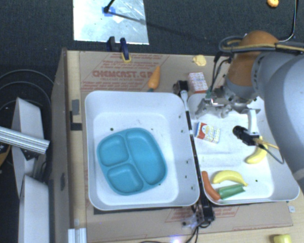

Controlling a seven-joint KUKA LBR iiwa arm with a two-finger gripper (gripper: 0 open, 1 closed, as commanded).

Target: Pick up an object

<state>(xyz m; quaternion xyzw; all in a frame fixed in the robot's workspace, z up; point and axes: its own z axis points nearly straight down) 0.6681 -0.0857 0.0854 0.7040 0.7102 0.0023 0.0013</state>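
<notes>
Dark carpet surrounds a cardboard-topped bench bearing two white bins. From the blue tray (132, 159) in the left bin (99, 105), the right bin (281, 189) lies just beside, holding a small carton (208, 132), a banana (229, 176) and a green pepper (231, 190), likely scattered for picking. The gripper (216, 107) hovers near the carton; whether it is open or closed cannot be told.

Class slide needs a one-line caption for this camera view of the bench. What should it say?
KUKA arm's gripper hovers over the right bin above a red-and-white packet, with bananas nearby; a blue divided tray sits in the left bin.
</notes>
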